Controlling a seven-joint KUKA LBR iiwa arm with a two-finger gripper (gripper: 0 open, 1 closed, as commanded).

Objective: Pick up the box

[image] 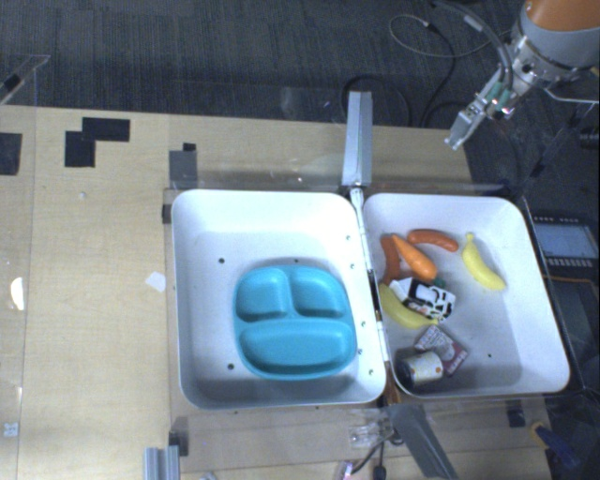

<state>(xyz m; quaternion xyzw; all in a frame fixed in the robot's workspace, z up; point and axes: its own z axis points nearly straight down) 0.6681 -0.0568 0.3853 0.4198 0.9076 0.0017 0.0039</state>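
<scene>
A small black-and-white box (428, 299) lies in the right bin (525, 309), near its left side, resting partly on a yellow banana (401, 312). My gripper (466, 126) hangs high above the bench beyond the right bin's far edge, well away from the box, with nothing visibly held. The arm's orange band (561, 13) is at the top right corner.
An orange carrot (412, 255), a sausage (433, 240), a second banana (482, 264), a checked flat packet (442, 343) and a tin can (422, 367) crowd around the box. The left bin (202, 281) holds a blue divided plate (295, 319). Cables lie behind the bins.
</scene>
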